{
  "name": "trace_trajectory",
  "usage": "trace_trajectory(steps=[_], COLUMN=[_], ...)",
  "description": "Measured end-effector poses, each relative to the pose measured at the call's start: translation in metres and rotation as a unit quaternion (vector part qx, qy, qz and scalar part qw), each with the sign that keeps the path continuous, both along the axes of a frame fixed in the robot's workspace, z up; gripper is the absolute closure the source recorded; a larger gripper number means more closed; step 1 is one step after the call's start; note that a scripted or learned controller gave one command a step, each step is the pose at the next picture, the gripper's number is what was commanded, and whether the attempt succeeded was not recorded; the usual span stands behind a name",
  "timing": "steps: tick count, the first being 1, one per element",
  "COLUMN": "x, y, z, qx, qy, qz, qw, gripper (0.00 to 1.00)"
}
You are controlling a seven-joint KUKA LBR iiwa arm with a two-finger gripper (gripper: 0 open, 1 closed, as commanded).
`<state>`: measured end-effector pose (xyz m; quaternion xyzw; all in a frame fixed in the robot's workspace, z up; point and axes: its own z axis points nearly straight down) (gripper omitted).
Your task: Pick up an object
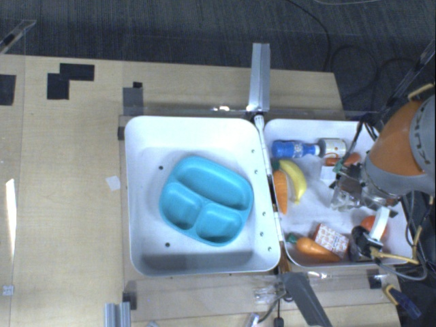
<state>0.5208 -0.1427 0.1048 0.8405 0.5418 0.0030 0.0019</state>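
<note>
Working from the near edge of the tabletop (pixel 61 264): the right bin (pixel 310 210) is carrying the pickable stuff; a carrot (pixel 317 249) is lying along its near wall, leafy end pointing towards the near-left corner; a red-and-white packet (pixel 332 237) is sitting just behind the carrot, looking like it's touching it.

The claw (pixel 346 197) is hanging over the middle of the right bin, above bare white floor, between the packet on the near side and the banana (pixel 295 176) towards the left wall; nothing is showing in its grip; can't tell from this angle whether it's apart or together; the arm (pixel 398 148) is coming in over the bin's right wall, orange band facing up.

The banana is lying lengthwise, near to far, just beside an orange piece (pixel 280 193) that is running along the left wall; can't tell if the two are touching.

Along the far wall a blue bottle (pixel 295 148) with a white cap is lying on its side; a pale can (pixel 333 145) is lying just beside the cap end; a small reddish item (pixel 332 160) is sitting just in front of the can, too small to identify.

The left bin (pixel 146 155) is holding a blue divided plate (pixel 206 199), three compartments, sitting flat around the middle, skewed relative to the walls.

A metal post (pixel 260 73) is standing at the far end of the seam between the bins; black marks (pixel 70 78) are showing near the tabletop's far-left corner.
</note>
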Motion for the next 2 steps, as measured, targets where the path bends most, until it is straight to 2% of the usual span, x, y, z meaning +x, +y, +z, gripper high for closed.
trace_trajectory(steps=[1, 2], x=[0.031, 0.056], y=[0.000, -0.036], z=[0.135, 0.156], qx=[-0.0002, -0.0001], qy=[0.001, 0.002], qz=[-0.083, -0.164], qw=[0.9966, 0.9865], gripper=[1.00, 1.00])
